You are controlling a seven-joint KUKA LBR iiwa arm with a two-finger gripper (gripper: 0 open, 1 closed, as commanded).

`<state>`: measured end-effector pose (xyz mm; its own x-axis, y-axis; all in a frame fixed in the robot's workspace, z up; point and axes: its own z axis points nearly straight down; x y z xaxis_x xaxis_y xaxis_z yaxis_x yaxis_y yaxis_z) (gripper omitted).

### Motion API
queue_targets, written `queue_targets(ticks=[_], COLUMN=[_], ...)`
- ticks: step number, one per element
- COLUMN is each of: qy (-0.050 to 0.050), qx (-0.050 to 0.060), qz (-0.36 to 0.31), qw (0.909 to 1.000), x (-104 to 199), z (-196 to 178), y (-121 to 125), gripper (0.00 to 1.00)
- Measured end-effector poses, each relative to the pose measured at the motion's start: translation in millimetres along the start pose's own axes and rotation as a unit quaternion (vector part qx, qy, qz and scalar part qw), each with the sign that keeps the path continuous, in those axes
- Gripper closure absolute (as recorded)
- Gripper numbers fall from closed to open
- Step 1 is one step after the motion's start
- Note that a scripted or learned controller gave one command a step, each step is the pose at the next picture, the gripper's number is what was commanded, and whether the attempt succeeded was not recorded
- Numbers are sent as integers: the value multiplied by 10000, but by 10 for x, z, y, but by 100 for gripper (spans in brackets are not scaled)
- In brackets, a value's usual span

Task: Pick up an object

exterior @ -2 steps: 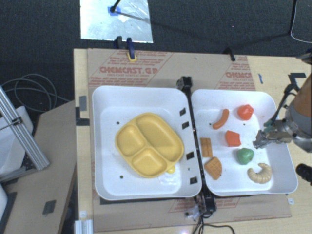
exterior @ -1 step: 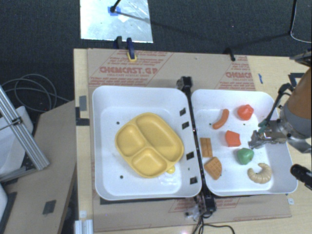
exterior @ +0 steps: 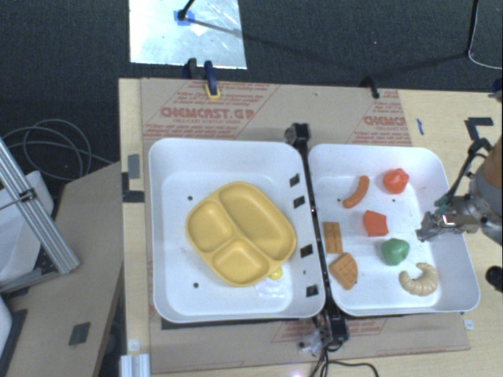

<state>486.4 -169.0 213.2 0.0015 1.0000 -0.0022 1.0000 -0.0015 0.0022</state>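
At the right edge of the frame, the gripper [exterior: 435,225] reaches in over the right-hand rim of the right bin [exterior: 452,171], low and tilted toward the left; whether it is open or closed cannot be told, and nothing can be seen held in it. Behind it the grey arm [exterior: 487,199] enters from the middle right of the frame, mostly cut off by the picture's edge.

Nearest the gripper, just to its left, lies a green object [exterior: 395,250], with a red block [exterior: 376,223] above-left of that. Below the green piece, toward the lower right corner of the bin, sits a tan croissant [exterior: 418,280]. Higher up, near the bin's top right, is a red-orange rounded piece [exterior: 395,181], and to its left a slanted sausage [exterior: 356,192]. Along the bin's left wall lie a tan rectangular cracker [exterior: 332,237] and, below it, an orange waffle-like wedge [exterior: 343,270]. The items are all apart from each other, with bare white floor showing in the middle of the bin and along its top edge.

The left bin [exterior: 169,210] occupies the centre-left of the frame and holds a yellow divided plate [exterior: 240,232], tilted diagonally, with open floor around it on all sides.
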Motion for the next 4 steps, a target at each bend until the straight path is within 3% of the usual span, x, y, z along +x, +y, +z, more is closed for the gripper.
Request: queue_targets(ticks=[3,4], qy=[10,0], qx=[-5,-1], qz=[-37,-1], qw=[10000,10000], x=[233,-90], z=[-145,-44], y=[10,7], gripper=[100,100])
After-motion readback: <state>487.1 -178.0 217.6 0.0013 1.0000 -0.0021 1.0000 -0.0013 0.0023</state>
